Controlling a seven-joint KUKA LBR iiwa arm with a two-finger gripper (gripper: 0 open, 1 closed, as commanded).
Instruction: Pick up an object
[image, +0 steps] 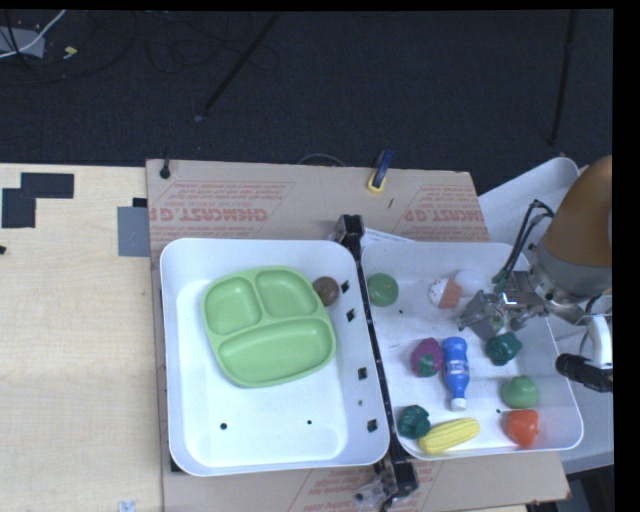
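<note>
From where I stand, 2 shallow white bins sit side by side on the counter (70, 330), on a sheet of printed cardboard (300, 205). The left bin (190, 420) fills the middle of the frame and carries a light green divided plate (268, 325) with 3 compartments, lying flat in the bin's upper half. A small brown ball (325, 290) rests just beside the plate's upper right corner, near the wall between the bins.

The right bin (570, 425) holds the loose pieces. A green round fruit (382, 290) lies near its upper left corner. A white and orange piece (447, 291) sits further right along the top. Around the bin's middle a purple toy (427, 356) lies just beside a blue bottle (456, 371) with a white cap pointing toward the lower edge. At the lower left of this bin a dark green piece (413, 419) touches a yellow corn cob (449, 434). At the lower right a light green fruit (519, 391) sits just above a red-orange fruit (522, 427).

The arm (585, 225) comes in from the right edge, its orange band at the upper right. The tool (485, 315) hangs low over the upper middle of the right bin, right of the white and orange piece. A dark green block (503, 348) lies just below and right of it. The tool is a grey tangle of metal and cable from here, and I cannot tell how far it is spread or whether it has hold of anything.
</note>
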